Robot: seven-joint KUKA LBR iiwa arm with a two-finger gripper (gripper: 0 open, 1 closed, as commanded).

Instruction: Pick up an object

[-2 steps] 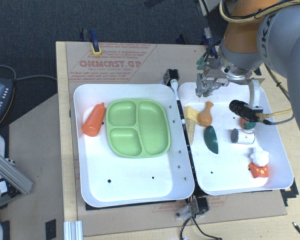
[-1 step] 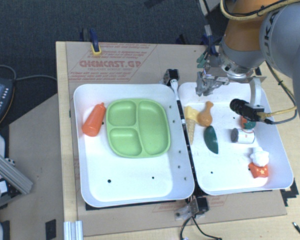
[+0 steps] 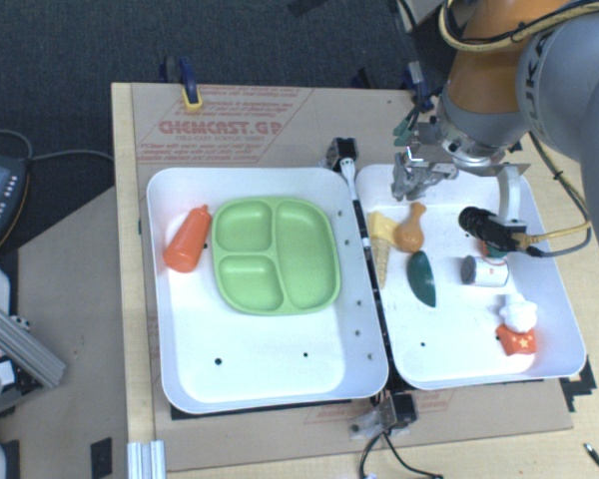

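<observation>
Bins left to right: left bin [image 3: 180,362] has an orange bottle [image 3: 187,239] beside a green divided plate [image 3: 277,253]; right bin [image 3: 554,352] has a tan pear-shaped piece [image 3: 410,230], a dark green piece [image 3: 421,277] and more small items. We read this as the approach step: gripper [image 3: 416,178] hovers at upper centre-right, just above the tan piece, nothing between its fingers. Whether the jaws stand apart or together we cannot tell; next move calls for a straight descent onto that piece, then a close.

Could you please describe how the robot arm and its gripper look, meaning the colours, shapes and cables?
The arm is thick, rounded and grey, with a glossy orange band above the wrist. Thin yellow and black cables loop around the band. The gripper is a small metal-grey piece below a silver wrist ring.
</observation>
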